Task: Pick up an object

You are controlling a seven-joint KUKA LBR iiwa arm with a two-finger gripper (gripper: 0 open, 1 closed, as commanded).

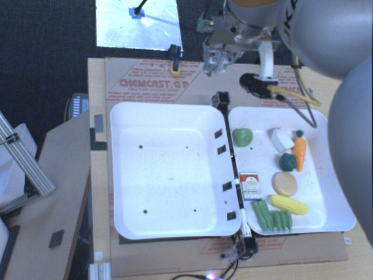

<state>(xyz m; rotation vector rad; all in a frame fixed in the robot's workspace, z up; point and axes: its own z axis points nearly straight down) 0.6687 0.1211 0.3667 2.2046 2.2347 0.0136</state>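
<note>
White plastic bins sit side by side on your worktop [145,77]. Your tool [218,60] hangs at upper centre of the frame, above the bins' far edge; you cannot tell how its grip is set. In the right bin [332,214] lie a green ball [242,136], carrot [299,149], yellow corn [288,204], green beans [271,217], a tan disc [285,184] and a small card box [250,186].

Shiny metal sheet [139,15] (top left), brown lettered board [152,81], aluminium rail [23,159]
</note>
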